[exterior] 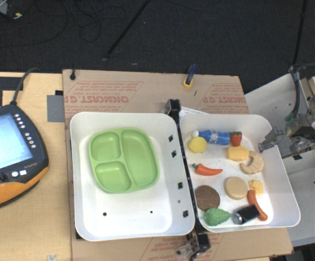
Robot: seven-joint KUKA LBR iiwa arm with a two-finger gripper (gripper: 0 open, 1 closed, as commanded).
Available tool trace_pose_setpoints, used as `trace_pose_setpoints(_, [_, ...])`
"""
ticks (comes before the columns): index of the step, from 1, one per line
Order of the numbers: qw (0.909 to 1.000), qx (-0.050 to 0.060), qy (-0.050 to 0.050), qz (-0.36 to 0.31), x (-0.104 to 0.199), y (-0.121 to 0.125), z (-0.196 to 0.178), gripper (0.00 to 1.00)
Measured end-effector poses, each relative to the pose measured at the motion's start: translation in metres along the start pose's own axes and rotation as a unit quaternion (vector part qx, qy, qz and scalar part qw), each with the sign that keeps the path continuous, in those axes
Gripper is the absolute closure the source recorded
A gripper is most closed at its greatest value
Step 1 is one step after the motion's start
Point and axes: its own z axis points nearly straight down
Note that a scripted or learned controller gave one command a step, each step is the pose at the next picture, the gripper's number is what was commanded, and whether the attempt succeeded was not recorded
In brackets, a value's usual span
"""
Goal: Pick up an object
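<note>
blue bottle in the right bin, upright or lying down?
Lying down. The blue bottle rests on its side along the right bin's far edge, lengthwise between the yellow lemon and a red piece.

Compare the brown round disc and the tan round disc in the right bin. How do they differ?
Colour: the brown disc is dark reddish brown; the tan disc is pale beige.
Size: the brown disc looks slightly wider than the tan disc.
Place: the brown disc lies nearer the divider between the bins, next to the green leafy piece; the tan disc lies further right, beside the black block.
Shared: both are round, lie flat and sit in the right bin.
</note>
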Motion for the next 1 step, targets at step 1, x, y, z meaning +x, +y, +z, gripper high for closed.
trace_pose_setpoints(1, [1.0,-0.004,-0.001,-0.001,-0.0002,0.0014,-0.0046,0.0])
